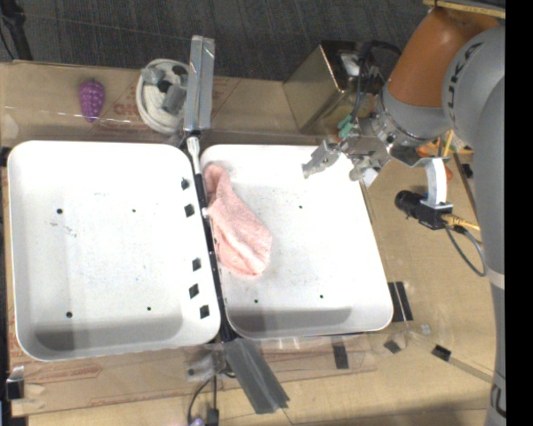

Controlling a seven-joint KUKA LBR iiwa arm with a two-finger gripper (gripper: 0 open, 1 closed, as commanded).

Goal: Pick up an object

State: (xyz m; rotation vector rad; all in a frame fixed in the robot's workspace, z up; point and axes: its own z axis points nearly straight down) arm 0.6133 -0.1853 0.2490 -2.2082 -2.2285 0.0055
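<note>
The job has not really started yet, as far as I can judge. The soft pink cloth, crumpled and long, lies flat on the floor of the right white bin, close to that bin's left edge, and its top end almost reaches the back left corner. Nothing is touching it. The grey metal two-finger gripper hangs over the back edge of the same bin, near its back right corner, well apart from the cloth. Its two fingers look spread apart with nothing between them (they are small and a bit hard to see). The left white bin has no cloth in it. What is left is everything: the gripper has to get across to the cloth, go down, squeeze it and lift it up.
</note>
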